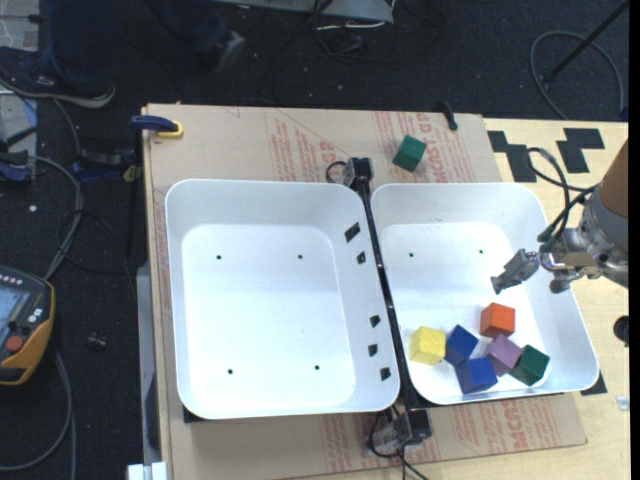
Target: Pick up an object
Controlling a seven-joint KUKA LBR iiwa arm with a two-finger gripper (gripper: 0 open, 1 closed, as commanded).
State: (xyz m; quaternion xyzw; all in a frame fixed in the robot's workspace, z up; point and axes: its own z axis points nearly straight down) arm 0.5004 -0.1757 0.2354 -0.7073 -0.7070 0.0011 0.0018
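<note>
Six small blocks are sitting in the near right corner of the right bin point(520, 203): an orange block point(497, 319) farthest from the near rim, a yellow block point(428, 345) at the left of the group, a dark blue block point(461, 342) just right of it, a second blue block point(478, 373) nearer the rim, a purple block point(505, 352) touching or just beside the orange one, and a green block point(531, 364) at the right end, close to the rim. The blocks are lying bunched together, several of them touching or nearly so. The gripper point(512, 271) is hanging over the right bin, just beyond and slightly left of the orange block, apart from all the blocks and with nothing between its tips. Its grey tips are pointing left and down; whether they are spread or closed cannot be told from this angle. The arm point(605, 228) is reaching in from the right, over the bin's right rim. The left bin point(190, 213) is lying beside the right one, their rims meeting along a dark strip. Another green cube point(409, 154) is sitting on the board point(280, 143), beyond the far rim of the right bin. A blue clamp point(155, 125) is gripping the board's far left corner.
</note>
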